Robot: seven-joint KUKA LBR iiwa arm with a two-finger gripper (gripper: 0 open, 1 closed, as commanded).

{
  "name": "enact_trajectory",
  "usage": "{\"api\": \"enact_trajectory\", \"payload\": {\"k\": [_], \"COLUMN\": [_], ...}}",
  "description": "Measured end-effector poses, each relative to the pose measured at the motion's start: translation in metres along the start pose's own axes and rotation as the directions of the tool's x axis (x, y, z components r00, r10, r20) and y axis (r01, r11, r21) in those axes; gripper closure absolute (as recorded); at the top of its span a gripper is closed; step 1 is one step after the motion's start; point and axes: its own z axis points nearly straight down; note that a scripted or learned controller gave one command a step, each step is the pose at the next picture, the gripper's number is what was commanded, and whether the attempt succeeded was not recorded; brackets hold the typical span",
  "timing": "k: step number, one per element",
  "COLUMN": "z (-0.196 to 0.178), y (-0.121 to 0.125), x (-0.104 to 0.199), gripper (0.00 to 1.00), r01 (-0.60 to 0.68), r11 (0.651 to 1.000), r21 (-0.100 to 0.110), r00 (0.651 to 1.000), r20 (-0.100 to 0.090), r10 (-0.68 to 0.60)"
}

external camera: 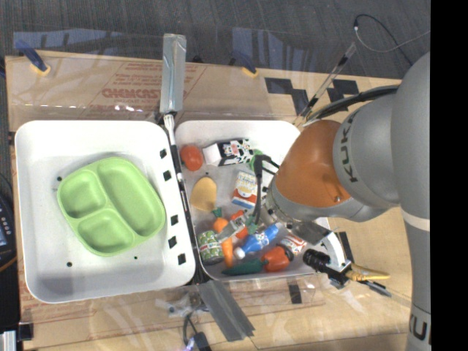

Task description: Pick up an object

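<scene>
The right bin point(281, 130) holds a pile of toy groceries. Among them are a red tomato point(191, 157), a black-and-white carton point(235, 151), a yellow piece point(205, 193), an orange-and-white carton point(246, 187), a blue bottle point(262, 238), a green can point(210, 250) and a red piece point(276, 257). My gripper point(255, 216) is down in this bin, just above the blue bottle and beside the orange-and-white carton. The orange wrist band hides most of it. I see nothing held.
The left bin point(36, 269) carries a green divided plate point(110, 203). A metal divider point(172, 72) stands upright between the bins at the back. The arm's grey body covers the right bin's right side.
</scene>
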Motion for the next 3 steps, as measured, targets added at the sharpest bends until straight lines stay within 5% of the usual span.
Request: {"api": "enact_trajectory", "payload": {"k": [1, 2, 3], "z": [0.016, 0.008, -0.123], "y": [0.064, 0.064, 0.137], "x": [-0.02, -0.019, 0.044], "gripper": [0.0, 1.0, 1.0], "r01": [0.051, 0.055, -0.155], "r11": [0.999, 0.998, 0.988], "r21": [0.0, 0.003, 0.018], "r00": [0.999, 0.998, 0.988], "r20": [-0.006, -0.01, -0.018], "r10": [-0.051, -0.055, 0.155]}}
